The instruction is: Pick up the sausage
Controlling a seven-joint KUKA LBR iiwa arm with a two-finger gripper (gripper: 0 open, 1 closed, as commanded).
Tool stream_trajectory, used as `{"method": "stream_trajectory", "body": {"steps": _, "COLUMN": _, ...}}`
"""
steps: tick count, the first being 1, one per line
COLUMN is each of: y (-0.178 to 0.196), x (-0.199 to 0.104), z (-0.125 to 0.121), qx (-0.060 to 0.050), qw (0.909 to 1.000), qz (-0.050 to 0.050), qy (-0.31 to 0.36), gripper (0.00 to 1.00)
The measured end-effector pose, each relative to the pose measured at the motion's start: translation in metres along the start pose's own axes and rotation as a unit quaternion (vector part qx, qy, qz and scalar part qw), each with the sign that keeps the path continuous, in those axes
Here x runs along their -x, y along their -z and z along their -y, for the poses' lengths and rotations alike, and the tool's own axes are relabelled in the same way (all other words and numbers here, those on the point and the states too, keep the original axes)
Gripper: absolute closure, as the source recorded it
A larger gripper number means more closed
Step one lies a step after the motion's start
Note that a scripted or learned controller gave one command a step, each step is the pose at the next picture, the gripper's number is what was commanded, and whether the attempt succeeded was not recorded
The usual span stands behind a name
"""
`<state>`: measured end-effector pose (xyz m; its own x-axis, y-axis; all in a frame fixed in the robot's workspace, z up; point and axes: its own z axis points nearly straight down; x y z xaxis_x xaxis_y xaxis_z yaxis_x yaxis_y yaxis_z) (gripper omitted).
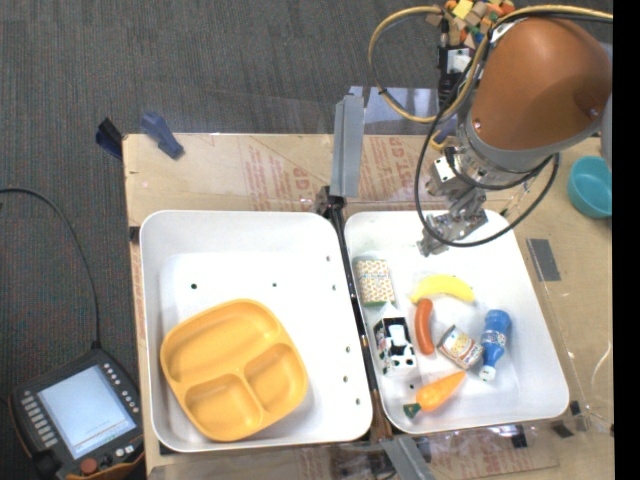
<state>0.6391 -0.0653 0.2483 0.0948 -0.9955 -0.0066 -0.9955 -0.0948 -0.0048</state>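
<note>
Red-orange sausage (425, 326): lies in the right bin (540, 313), lengthwise, just under the banana (445, 288), between the cow-print carton (396, 345) and small can (459, 347).
Gripper (447, 226): above the bin's upper part, well apart from the sausage, nothing between.
Fingers: spread or pressed together, cannot tell.
Left bin (200, 243): yellow divided plate (233, 368).

Faint red printing on the brown cardboard sheet (280, 173) under the two bins, too washed out and skewed to read, small labelled can (459, 347) in the right bin, label print too small to read
</note>
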Motion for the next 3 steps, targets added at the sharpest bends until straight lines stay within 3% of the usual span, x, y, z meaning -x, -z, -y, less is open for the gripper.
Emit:
{"method": "stream_trajectory", "body": {"steps": 1, "y": -0.062, "x": 0.003, "z": -0.051, "qx": 0.003, "qw": 0.9987, "qz": 0.0, "qy": 0.05, "gripper": 1.0}}
{"method": "stream_trajectory", "body": {"steps": 2, "y": -0.003, "x": 0.013, "z": -0.018, "qx": 0.0, "qw": 0.9927, "qz": 0.0, "qy": 0.121, "gripper": 1.0}}
{"method": "stream_trajectory", "body": {"steps": 3, "y": -0.11, "x": -0.029, "z": -0.057, "qx": 0.004, "qw": 0.9621, "qz": 0.001, "qy": 0.273, "gripper": 1.0}}
